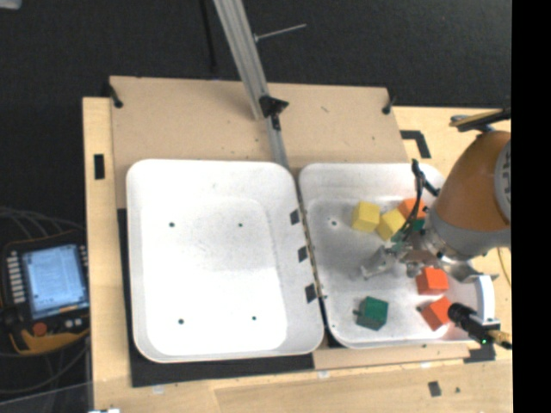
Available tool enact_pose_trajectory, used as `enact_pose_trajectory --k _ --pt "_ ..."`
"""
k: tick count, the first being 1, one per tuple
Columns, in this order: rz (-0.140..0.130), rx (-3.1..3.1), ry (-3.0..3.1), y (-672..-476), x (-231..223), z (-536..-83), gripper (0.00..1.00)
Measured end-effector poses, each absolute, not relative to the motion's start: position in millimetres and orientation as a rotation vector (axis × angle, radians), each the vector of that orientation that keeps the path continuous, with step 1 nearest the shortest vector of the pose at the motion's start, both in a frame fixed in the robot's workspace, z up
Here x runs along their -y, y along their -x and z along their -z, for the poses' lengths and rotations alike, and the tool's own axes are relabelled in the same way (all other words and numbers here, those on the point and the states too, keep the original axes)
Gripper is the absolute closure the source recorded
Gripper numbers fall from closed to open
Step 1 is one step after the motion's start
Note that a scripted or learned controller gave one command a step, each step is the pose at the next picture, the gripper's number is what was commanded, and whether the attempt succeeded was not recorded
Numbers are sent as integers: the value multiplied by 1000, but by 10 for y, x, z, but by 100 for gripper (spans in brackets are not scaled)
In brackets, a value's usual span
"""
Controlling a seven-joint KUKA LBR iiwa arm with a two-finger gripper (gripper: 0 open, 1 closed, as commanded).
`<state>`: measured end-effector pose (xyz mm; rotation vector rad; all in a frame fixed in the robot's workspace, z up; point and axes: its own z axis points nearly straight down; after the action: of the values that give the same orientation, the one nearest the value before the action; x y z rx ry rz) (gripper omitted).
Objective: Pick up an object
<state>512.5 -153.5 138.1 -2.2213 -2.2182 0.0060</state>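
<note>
Seen from above at a slant: a pale wooden table [103, 385] carrying a brown board and two shallow white bins side by side. Left bin [211, 256] larger in view, with only a few small dark dots on its floor. Right bin [340, 192] touching it along the middle seam, holding all the loose pieces. Reaching in from the right, over the right bin's far side, a grey arm [469, 231] with a broad orange band above the wrist. Below the wrist, the jaws [389, 261] low over the bin floor, pointing toward the bin's middle; whether apart or together cannot be told, the metal parts blurring into the white floor. Just beside them, toward the rear, two yellow blocks [368, 217] touching each other, the right one partly under the wrist cabling. Close under the arm, an orange block [431, 280], and nearer the front right corner a second orange block [436, 313], well clear of the jaws. Toward the front middle of the right bin, a green block [372, 312] lying alone. Slanting in from the top, a long grey metal rail [245, 50] ending near the seam between the bins. Off the table at far left, a handheld control pendant [50, 286] with a lit screen.
</note>
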Motion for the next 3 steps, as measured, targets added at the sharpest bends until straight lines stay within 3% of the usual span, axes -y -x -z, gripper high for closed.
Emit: enact_pose_trajectory --k 1,2,3 --pt "0 2222 2227 -5136 1556 -974 0" --pt "6 2216 2235 -5148 1561 -1093 100" --pt "6 2229 2221 -5153 1493 -1562 100"
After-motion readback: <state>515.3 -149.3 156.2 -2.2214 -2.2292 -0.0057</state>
